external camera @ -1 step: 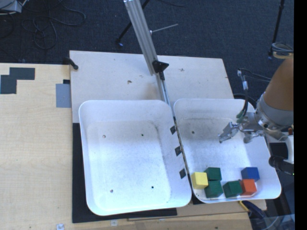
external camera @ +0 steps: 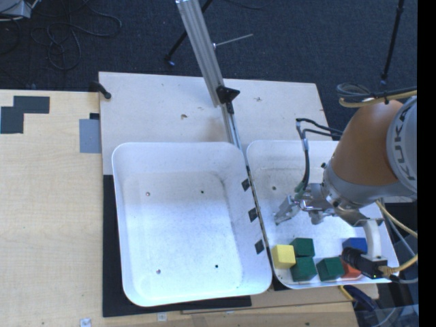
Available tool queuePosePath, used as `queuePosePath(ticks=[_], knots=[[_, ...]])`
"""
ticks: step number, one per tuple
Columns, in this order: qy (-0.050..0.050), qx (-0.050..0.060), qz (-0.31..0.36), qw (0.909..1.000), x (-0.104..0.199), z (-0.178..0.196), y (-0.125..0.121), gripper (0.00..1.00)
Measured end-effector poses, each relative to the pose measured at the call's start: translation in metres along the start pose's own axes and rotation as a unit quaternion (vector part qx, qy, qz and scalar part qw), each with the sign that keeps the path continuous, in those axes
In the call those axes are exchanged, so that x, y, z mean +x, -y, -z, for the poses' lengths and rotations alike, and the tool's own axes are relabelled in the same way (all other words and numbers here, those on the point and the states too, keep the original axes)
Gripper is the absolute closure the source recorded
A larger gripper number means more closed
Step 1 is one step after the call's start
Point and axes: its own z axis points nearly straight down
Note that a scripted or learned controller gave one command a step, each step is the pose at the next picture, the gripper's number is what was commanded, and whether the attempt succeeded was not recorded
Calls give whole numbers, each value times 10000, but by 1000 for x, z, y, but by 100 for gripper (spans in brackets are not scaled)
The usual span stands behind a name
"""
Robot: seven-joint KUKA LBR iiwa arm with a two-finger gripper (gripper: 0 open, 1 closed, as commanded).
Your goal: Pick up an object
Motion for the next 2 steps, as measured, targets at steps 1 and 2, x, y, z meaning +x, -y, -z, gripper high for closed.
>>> queuePosePath(ticks=[1, 2], knots=[[24, 1, -59, 10000, -73, -49, 8, 0], [41, -53, -33, 10000, -32, -98, 19, 0]])
